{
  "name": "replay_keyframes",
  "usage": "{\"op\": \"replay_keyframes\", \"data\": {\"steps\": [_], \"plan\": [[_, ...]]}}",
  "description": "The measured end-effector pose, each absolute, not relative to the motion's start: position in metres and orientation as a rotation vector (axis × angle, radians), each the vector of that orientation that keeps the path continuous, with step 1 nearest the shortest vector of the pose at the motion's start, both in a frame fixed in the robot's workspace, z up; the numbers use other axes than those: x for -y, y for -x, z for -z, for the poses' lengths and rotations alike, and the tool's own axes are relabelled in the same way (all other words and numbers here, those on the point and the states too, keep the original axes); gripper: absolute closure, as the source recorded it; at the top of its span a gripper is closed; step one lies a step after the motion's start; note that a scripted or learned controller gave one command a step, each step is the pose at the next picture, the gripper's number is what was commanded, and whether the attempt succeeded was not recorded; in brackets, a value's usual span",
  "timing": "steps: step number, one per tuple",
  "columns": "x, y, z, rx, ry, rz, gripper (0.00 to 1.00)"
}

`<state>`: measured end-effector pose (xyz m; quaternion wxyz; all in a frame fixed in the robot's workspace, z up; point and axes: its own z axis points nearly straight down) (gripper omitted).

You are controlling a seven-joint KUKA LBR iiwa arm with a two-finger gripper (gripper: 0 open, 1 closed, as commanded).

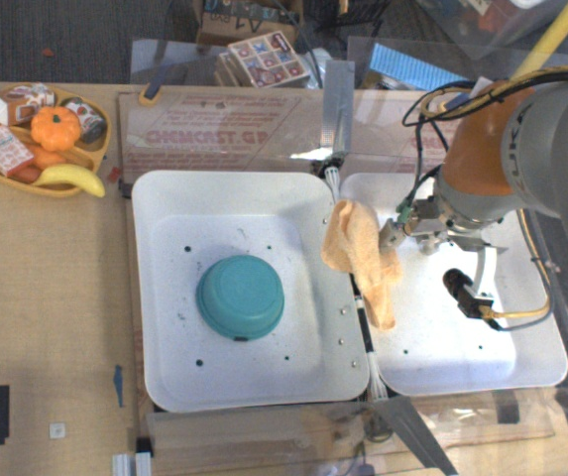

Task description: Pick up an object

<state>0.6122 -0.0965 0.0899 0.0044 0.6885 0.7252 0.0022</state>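
The teal bowl sits upside down in the left bin, nearest the camera and well apart from the divider between the two bins. Farther back, a yellow cloth drapes over that divider, its upper part bunched on the rim and its lower end trailing down into the right bin. The hand hangs just right of the divider, over the right bin, at the cloth's right edge and apparently touching it. How far the hand is open cannot be told from above, and no part of the cloth is seen clearly pinched in it. The arm with its orange band comes in above the right bin. Beyond the bins, far left of the divider, a dish of toy food rests on the surface.
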Motion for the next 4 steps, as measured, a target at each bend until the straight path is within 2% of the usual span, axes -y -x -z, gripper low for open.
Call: {"op": "replay_keyframes", "data": {"steps": [1,2,3,4], "plan": [[0.096,-0.614,-0.101,-2.268,-2.158,-0.015,1.0],[0.074,-0.633,-0.207,-2.535,-1.85,-0.001,1.0],[0.074,-0.633,-0.207,-2.535,-1.85,-0.001,0.0],[0.097,-0.638,-0.266,-2.577,-1.788,-0.003,0.0]]}}
